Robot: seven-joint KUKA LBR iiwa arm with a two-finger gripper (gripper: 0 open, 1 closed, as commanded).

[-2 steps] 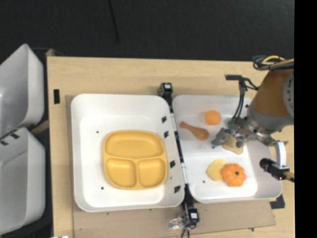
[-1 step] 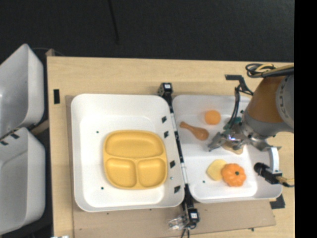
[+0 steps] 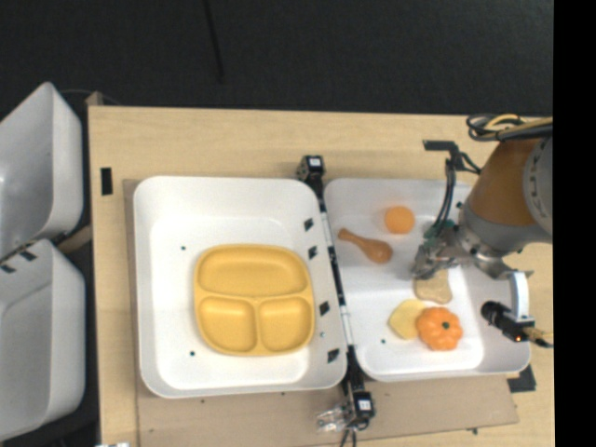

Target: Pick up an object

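The gripper is low in the right bin, and I cannot tell its state. Just under its tip lies a beige flat piece (probably the target), so the step looks like the descent for grasping. Beyond are a tomato, a yellow slice, a wooden spoon and an orange ball. Next it must close and lift.

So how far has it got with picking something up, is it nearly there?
Nothing looks lifted yet. The small orange ball, the wooden spoon-like piece, the pale yellow piece and the little pumpkin all lie in the right bin. In hand: the gripper is down in that bin, just above a tan flat piece. Whether it has hold of anything is unclear. Left: gripping and raising one object.
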